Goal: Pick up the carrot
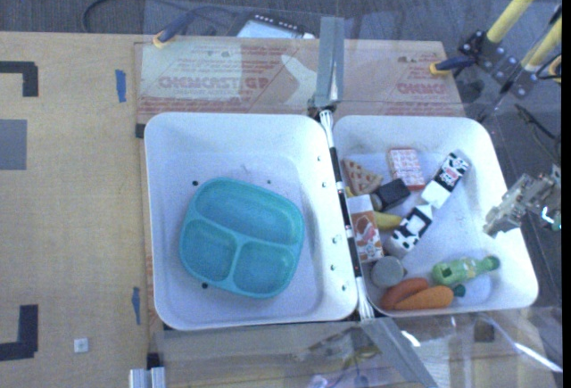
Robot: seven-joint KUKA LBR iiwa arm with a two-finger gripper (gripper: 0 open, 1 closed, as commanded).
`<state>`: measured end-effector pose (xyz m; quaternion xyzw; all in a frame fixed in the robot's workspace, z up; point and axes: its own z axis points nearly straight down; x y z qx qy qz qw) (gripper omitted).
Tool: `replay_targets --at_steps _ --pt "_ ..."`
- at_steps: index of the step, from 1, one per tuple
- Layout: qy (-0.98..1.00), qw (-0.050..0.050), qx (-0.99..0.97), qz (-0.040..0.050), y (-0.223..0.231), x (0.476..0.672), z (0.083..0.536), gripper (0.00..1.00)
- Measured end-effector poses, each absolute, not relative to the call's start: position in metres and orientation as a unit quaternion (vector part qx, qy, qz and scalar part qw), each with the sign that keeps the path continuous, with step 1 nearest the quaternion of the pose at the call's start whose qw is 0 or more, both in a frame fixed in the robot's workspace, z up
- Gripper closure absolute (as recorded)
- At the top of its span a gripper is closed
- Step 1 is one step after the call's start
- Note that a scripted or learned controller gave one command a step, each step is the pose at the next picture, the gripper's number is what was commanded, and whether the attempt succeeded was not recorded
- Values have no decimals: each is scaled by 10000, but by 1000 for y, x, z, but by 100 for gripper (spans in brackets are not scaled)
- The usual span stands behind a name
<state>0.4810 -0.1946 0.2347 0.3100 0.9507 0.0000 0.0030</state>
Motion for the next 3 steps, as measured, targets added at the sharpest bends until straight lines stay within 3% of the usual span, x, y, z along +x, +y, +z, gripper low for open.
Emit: replay_targets --at_steps 2,3 --pt "9505 96 3106 7 -195 484 256 100" --pt "9365 36 3507 1 -213 524 276 100"
